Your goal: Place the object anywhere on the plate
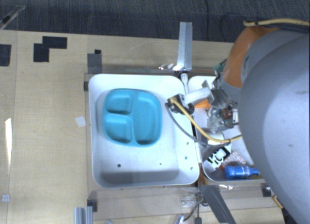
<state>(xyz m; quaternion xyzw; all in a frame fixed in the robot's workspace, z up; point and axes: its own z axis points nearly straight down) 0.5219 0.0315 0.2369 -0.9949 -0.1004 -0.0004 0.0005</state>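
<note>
On the counter [43,136], two white bins are set side by side. A blue plate [133,116] with three parts is seen in the left bin [145,177], toward the 9 o'clock side. Nothing is seen lying on the plate.

The right bin [227,183] is found at 3 o'clock from the left one. Much of it is covered by the big grey arm [276,121], which is marked with an orange band [242,58]. The gripper [220,116] is seen low over the right bin, near the wall between the two bins. Whether the gripper is wide or narrow cannot be told, and nothing can be seen held in it.

A blue thing [240,171] is laid at 5 o'clock from the gripper, near the bin's 6 o'clock edge. A black and white thing [218,158] is seen just beside it, at 6 o'clock from the gripper. A small orange thing [203,104] is seen at 10 o'clock from the gripper. All three are kept well apart from the plate. A yellow cable [191,119] is hung across the wall between the bins.
</note>
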